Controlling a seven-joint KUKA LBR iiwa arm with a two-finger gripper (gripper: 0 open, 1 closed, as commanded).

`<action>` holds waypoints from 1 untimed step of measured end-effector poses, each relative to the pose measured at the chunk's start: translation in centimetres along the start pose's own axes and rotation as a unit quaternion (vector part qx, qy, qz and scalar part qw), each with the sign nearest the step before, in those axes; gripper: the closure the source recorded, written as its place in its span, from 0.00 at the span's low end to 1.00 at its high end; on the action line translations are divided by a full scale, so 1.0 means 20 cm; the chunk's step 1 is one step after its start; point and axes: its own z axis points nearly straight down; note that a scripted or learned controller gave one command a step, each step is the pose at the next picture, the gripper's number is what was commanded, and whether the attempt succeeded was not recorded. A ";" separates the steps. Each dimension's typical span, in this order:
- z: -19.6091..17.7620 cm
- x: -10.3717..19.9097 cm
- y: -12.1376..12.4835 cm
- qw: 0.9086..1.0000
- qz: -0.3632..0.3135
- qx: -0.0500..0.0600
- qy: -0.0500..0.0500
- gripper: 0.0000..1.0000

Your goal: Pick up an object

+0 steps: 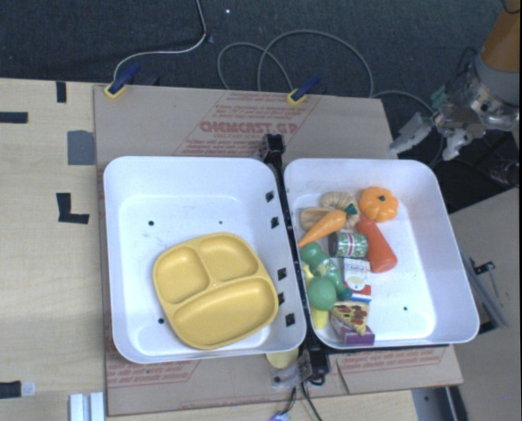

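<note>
- The gripper [443, 130] hung at the upper right, outside the bins and just beyond the far right corner of the right bin [449, 261], under the arm's orange band [504, 35].
- Its fingers looked spread apart with nothing between them, though they were small and partly blurred against the dark floor.
- The nearest candidates lay in the right bin, crowded toward its left wall: a small orange pumpkin [378, 203] at the top, a toy carrot [323, 226] lying at a slant beside it, and a tan piece [333, 201] just behind the carrot.
- Below those sat a red wedge-shaped piece [380, 248], a small can [352, 244], green play vegetables [318, 274] and a printed carton [352, 318] near the front edge.
- The pumpkin stood most apart, with bare bin floor to its right, so it seemed the easiest thing to take.
- It was probably hollow plastic: light, stiff and smooth, likely to slip from a shallow pinch, so a hold across its widest middle looked best.
- The carrot, tapered and pressed against its neighbours, would likely squirt out unless taken at the thick end.
- The left bin [129, 200] held a yellow divided plate [217, 289], broad and flat, with only its rim to take hold of.
</note>
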 end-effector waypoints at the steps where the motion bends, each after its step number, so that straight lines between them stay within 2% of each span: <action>1: 0.68 0.01 -0.26 1.000 0.001 0.007 0.002 0.00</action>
